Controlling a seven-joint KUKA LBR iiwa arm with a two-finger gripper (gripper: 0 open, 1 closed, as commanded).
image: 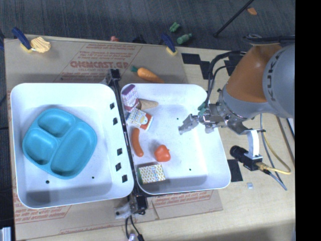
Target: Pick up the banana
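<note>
My gripper [186,125] hangs over the middle of the right bin [215,164], pointing left, with bare white floor under it. The nearest things are a red tomato-like piece [162,153] below and to its left and an orange-red sausage [136,142] farther left. A pale yellow lump [41,45] lies on the cardboard at the bench's far left corner, outside both bins; I cannot tell whether it is the banana. Nothing yellow lies close to the gripper.
The right bin also holds a purple can [130,95], a cone [149,104], a snack packet [138,118] and a checkered box [151,173]. A blue divided plate [59,142] lies in the left bin [20,185]. A carrot [148,74] lies behind the bins.
</note>
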